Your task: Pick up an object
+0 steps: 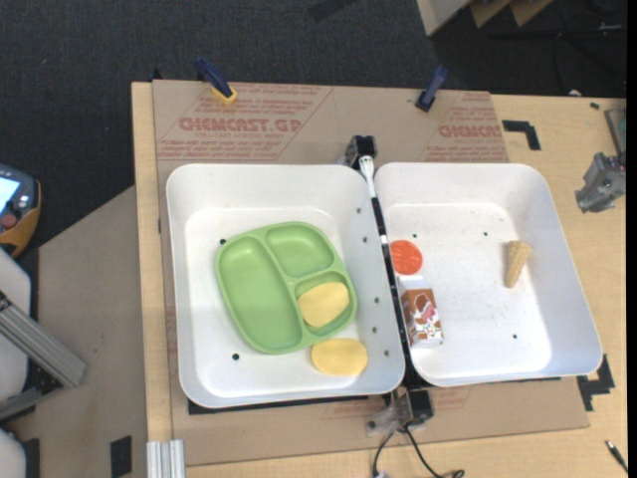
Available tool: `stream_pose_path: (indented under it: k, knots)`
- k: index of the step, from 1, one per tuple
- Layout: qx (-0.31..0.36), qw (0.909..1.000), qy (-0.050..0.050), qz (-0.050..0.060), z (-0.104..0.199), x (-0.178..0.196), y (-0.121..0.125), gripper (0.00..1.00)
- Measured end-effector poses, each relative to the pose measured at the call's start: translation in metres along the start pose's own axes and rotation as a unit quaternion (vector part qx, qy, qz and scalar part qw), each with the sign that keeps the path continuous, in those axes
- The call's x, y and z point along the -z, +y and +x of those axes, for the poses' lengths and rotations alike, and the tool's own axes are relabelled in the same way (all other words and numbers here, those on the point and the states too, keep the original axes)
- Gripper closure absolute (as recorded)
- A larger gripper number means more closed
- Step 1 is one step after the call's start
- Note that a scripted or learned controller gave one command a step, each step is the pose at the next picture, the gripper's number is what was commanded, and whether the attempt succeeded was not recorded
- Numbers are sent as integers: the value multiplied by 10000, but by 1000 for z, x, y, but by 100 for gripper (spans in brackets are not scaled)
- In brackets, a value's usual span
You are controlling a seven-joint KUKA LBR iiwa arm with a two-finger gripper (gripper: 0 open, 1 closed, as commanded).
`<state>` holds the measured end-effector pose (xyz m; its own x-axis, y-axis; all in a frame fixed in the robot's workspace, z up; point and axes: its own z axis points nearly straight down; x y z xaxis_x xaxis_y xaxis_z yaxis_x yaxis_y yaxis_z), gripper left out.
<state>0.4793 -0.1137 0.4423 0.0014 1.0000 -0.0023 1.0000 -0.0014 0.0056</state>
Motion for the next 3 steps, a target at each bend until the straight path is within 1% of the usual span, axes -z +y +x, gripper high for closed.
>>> stream_pose_path:
  k: [1, 2, 3]
  knots:
    - [1, 10000, -3, -7, -20, 30, 1, 100]
    - [-12, 10000, -13, -4, -72, 49, 1, 100]
    - [-9, 10000, -20, -17, -108, 96, 1, 100]
